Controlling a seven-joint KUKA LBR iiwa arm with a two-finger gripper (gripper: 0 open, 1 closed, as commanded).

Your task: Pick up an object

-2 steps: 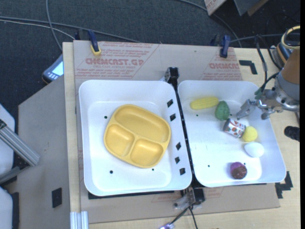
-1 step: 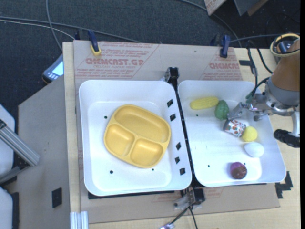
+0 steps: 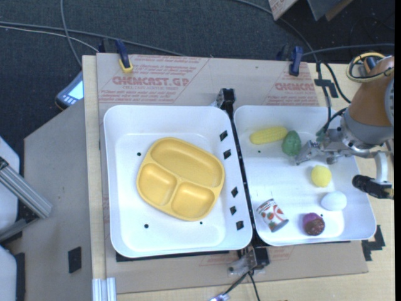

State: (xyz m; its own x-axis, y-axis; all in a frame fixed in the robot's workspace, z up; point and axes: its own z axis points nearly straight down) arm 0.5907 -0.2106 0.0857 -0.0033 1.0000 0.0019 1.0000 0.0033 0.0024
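From where I sit, the pick is not done yet: nothing hangs from the arm, and every item lies on a bin floor. Starting at the left, the left bin (image 3: 119,168) holds a yellow divided plate (image 3: 180,177), lying flat and well apart from the arm, so I judge it out of play for now. Past the divider, the right bin (image 3: 250,187) carries the small things: a red-and-white cup (image 3: 272,214) tipped on its side near the front edge, a yellow corn cob (image 3: 268,135) toward the back, and a green vegetable (image 3: 291,143) just beside the cob. Further right lie a purple fruit (image 3: 313,224), a lemon (image 3: 321,176) and a white egg (image 3: 333,201). The gripper (image 3: 308,152) sits low over the back of this bin, its metal fingers spread a little and pointing left, with nothing between them. The green vegetable lies just to the left of the fingertips, close or perhaps touching; I cannot tell which. The lemon is near too, just in front of the gripper. What remains, I judge, is closing on one item and lifting it.
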